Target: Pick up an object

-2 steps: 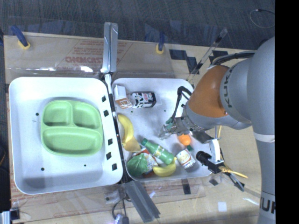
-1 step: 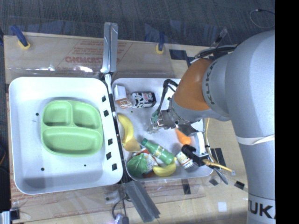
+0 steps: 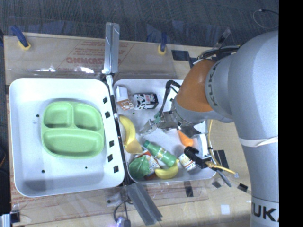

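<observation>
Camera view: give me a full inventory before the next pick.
left bin: one, white, bench left
right bin: one, white, bench right
divided plate: one, green, in left bin
bananas: two, yellow, right bin, left wall and front
bottle: one, green, lying in right bin, front
carton: one, black-and-white, right bin, back
small box: one, orange-white, right bin, back left corner
round leafy item: one, green, right bin, front left
carrot-like piece: one, orange, right bin, right side
clamps: two, blue, bench back edge
arm: one, grey with orange band, from the right
gripper: one, metallic, over right bin's middle
</observation>
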Available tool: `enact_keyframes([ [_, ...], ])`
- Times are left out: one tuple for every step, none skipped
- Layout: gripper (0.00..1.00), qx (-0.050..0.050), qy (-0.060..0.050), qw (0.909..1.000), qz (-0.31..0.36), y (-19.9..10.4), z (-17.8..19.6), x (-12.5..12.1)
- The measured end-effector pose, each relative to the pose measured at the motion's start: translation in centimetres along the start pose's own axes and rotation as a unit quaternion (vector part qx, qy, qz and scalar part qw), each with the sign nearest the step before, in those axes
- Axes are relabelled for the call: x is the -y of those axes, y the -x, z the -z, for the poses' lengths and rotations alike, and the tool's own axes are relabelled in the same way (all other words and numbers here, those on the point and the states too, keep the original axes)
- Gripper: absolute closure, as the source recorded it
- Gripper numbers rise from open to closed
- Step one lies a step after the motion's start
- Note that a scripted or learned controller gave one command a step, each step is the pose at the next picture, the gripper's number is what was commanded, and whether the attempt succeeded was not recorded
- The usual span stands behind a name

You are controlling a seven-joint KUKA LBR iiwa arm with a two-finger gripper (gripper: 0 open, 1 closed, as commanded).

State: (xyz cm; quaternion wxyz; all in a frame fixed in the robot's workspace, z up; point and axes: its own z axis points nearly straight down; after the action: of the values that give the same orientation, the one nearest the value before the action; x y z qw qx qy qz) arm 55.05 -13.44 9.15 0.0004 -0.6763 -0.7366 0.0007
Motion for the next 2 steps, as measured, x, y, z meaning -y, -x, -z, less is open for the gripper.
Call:
enact_keyframes([
  [0.0, -0.001, -0.001, 0.9993, 0.037, -1.98, -0.06, 1.9],
  [1.0, -0.001, -0.002, 0.9992, 0.04, -2.02, 0.92, 1.84],
])
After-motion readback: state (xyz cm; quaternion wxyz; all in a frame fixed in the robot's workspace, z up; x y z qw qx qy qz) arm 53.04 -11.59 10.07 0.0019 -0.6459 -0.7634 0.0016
